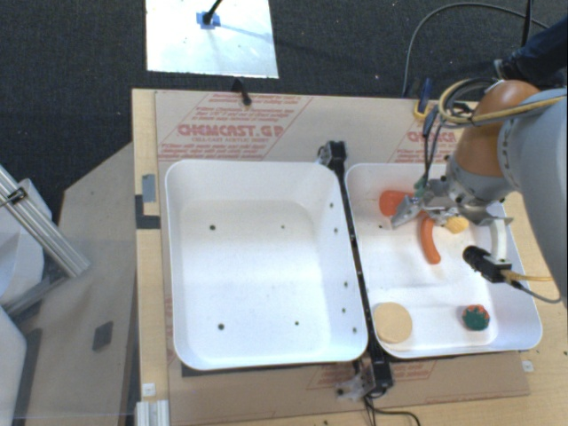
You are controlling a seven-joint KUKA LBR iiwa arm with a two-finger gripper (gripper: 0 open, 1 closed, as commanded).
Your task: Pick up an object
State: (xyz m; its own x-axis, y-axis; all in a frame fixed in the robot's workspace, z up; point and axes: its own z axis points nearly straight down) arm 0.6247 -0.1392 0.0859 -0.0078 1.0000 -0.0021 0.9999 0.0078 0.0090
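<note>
Inside the right bin (532,327), near its middle, an orange carrot-shaped toy (429,241) lies just below the gripper (415,209), and I judge it the likeliest thing to be picked, since the arm (524,149) is bent down right over that spot. A rounder orange piece (391,203) sits touching or just beside the metal fingers (404,213) (whether they are spread or pinched I cannot tell; nothing plainly sits between them). A small yellow lump (456,224) rests close to the carrot's upper end. Further toward the near edge lie a flat tan disc (393,322) and a green-and-red ball (476,317), well apart from each other. That makes five loose things, one of each, all in the right bin, probably gathered there as the source to pick from. Two white bins stand side by side on the table (222,127), the left bin (177,238) likely being the drop side.
</note>
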